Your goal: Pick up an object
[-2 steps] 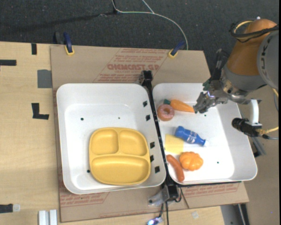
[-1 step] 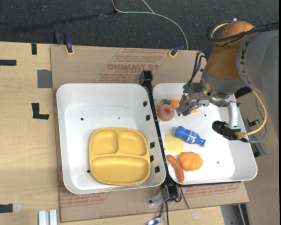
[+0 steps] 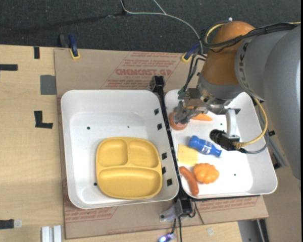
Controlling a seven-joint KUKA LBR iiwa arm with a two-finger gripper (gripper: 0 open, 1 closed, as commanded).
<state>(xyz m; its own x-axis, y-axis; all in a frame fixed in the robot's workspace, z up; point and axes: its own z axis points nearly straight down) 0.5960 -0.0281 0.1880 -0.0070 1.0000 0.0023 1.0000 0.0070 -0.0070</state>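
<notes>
brown board (image 3: 136, 72) reads "chemcast gp" (red, inverted).

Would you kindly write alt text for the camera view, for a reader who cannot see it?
A grey robot arm lowers its gripper into the right bin, above a blue bottle, yellow slice, orange pumpkin and sausage. The left bin holds a yellow divided plate.

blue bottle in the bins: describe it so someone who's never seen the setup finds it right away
Start at the right bin, the one the arm reaches into. Near its middle the blue bottle lies on its side, just right of a pale yellow slice and above an orange pumpkin-shaped toy. It is the only blue item in either bin; its neighbours are yellow, orange or red.
</notes>
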